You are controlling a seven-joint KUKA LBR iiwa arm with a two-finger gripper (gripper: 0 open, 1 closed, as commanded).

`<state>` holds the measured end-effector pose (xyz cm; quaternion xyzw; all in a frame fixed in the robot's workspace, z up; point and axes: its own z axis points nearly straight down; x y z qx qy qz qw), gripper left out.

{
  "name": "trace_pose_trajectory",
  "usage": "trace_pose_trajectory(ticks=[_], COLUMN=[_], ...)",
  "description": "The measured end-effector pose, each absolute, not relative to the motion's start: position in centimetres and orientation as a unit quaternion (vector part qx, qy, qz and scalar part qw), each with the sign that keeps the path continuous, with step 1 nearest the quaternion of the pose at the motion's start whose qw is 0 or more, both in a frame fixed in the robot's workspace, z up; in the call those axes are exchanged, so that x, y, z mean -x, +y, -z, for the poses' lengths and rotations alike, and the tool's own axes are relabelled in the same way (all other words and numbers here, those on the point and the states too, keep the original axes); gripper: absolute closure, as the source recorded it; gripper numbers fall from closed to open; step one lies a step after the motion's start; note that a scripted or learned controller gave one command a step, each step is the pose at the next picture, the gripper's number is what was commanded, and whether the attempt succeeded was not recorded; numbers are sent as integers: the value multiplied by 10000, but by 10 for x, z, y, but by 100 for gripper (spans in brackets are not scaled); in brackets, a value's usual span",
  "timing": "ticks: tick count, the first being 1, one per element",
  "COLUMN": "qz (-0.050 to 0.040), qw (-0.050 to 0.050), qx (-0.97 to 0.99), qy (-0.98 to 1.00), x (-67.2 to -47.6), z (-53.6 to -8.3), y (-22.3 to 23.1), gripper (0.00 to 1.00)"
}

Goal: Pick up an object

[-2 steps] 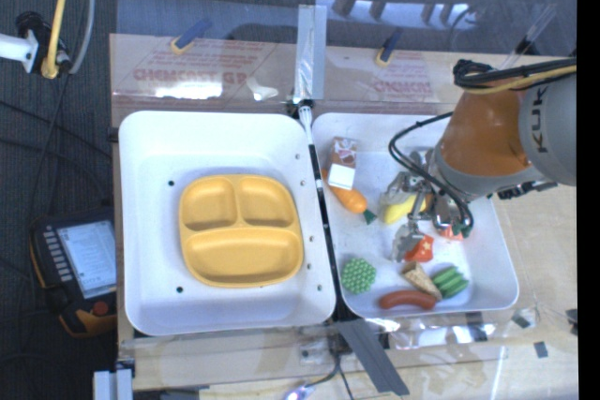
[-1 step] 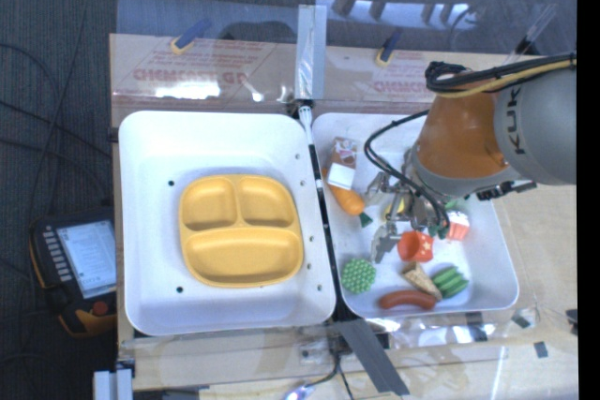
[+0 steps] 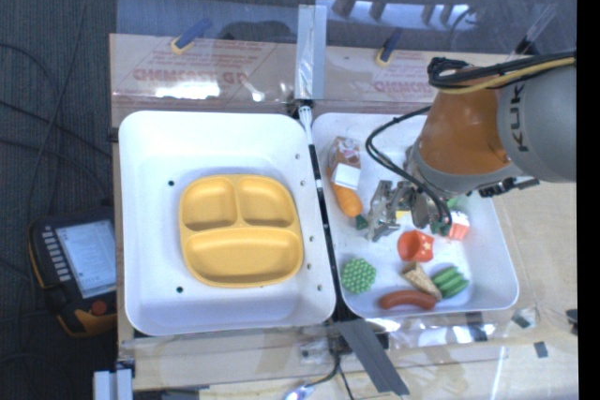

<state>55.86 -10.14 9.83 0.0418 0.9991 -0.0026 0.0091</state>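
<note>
Arm: the grey arm with the orange band (image 3: 464, 131) reaches in from the right, over the right white bin (image 3: 492, 290).
Gripper: the silver two-finger gripper (image 3: 382, 218) hangs low in the middle of the right bin. I cannot tell if it is open or closed, and I see nothing held in it.
Orange carrot toy (image 3: 346, 199): it lies just left of the gripper, near the bin's left wall. Its long side runs from upper left to lower right. A small white and brown packet (image 3: 345, 160) sits right above it.
Red tomato toy (image 3: 415, 245): round, just below and right of the gripper.
Green bumpy ball (image 3: 357, 274): near the front of the bin, left of the other small toys.
Red sausage toy (image 3: 408, 300): it lies at the front of the bin, long side going left to right.
Green pea pod toy (image 3: 450, 281): right of the sausage, tilted up to the right, next to a tan wedge (image 3: 420, 278).
Left white bin (image 3: 150, 155): it holds a yellow plastic tray with three parts (image 3: 242, 229). The tray lies flat in the middle, well apart from the gripper.
</note>
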Motion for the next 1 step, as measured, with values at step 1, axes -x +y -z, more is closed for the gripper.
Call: trace_pose_trajectory(ticks=[1], qz=[2], qw=[-2], qx=[-1020], qy=[9948], x=[-589], z=[-219], y=[-48], gripper=[100])
